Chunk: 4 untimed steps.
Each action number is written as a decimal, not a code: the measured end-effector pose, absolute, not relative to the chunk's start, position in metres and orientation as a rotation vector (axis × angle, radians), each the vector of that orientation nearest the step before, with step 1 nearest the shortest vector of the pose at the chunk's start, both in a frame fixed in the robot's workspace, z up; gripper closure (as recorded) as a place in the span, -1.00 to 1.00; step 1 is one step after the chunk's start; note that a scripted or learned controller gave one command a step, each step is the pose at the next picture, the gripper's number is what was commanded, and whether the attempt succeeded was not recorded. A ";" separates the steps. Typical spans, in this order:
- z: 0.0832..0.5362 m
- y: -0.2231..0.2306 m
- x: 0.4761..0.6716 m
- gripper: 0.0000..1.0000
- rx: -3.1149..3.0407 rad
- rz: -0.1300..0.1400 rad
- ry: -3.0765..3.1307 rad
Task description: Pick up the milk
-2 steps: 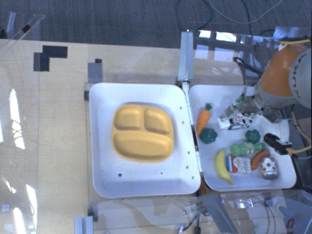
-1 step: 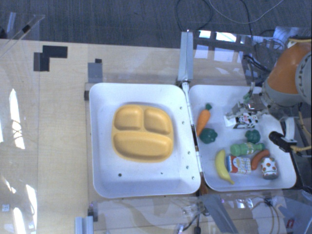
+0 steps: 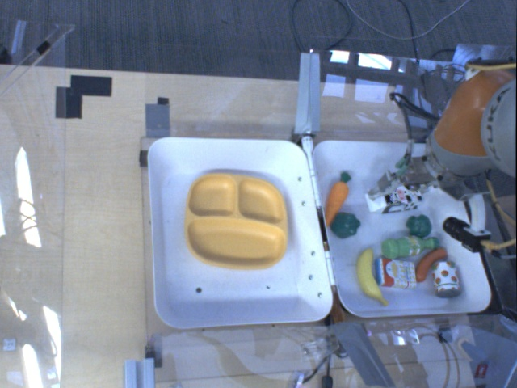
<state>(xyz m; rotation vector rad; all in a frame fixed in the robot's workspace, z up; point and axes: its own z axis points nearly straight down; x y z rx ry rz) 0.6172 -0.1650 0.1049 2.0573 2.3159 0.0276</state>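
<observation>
Orange band and grey wrist are about all you get of the arm here, parked over the far right side of the right bin [image 3: 481,296]. The claw [image 3: 410,178] sits low beside the milk [image 3: 396,197], which looks like a small cow-print carton lying tipped over on the bin floor. It's right at the claw, just under and a touch to the camera's left of it.

Progress-wise I'd call it early to middle: the arm is at the target, but the carton still looks like it's resting in the bin, so the actual lift is all still to do. Whether the claw is spread or pinched I honestly cannot tell, the wrist covers that bit and the carton's pattern blends into the metalwork.

Other stuff: a carrot [image 3: 336,199] and a dark green broccoli [image 3: 346,225] sit further to the camera's left of the claw. Nearer the camera from it are a second green floret [image 3: 418,225], a green bottle [image 3: 409,246], a banana [image 3: 368,275] and some small packages I can't really identify. Well off to the left, the other bin [image 3: 166,297] holds a yellow divided tray [image 3: 236,220].
</observation>
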 end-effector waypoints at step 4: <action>0.114 -0.182 0.618 -1.00 1.289 0.003 2.835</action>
